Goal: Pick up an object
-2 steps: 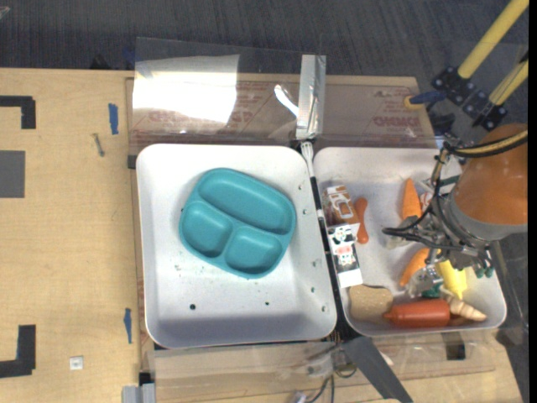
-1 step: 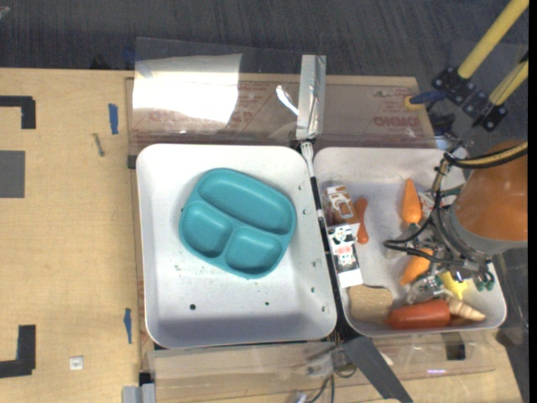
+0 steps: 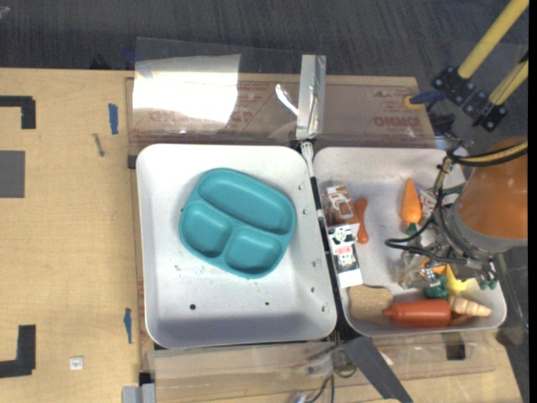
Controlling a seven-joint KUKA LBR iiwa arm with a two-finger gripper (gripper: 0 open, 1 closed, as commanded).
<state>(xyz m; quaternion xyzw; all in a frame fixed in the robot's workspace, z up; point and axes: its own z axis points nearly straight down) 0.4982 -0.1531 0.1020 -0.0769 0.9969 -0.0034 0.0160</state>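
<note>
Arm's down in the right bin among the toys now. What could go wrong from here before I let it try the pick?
1. The pincer sits low in a tight cluster: a red plastic sausage, a yellow toy piece and a green piece crowd together, so it may nudge or catch the wrong one.
2. Black cables loop over the shallow white right bin near the orange toy carrot; they might snag it.

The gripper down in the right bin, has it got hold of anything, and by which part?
Cannot be told: the gripper sits low among the toys, its tip hidden in clutter.
</note>
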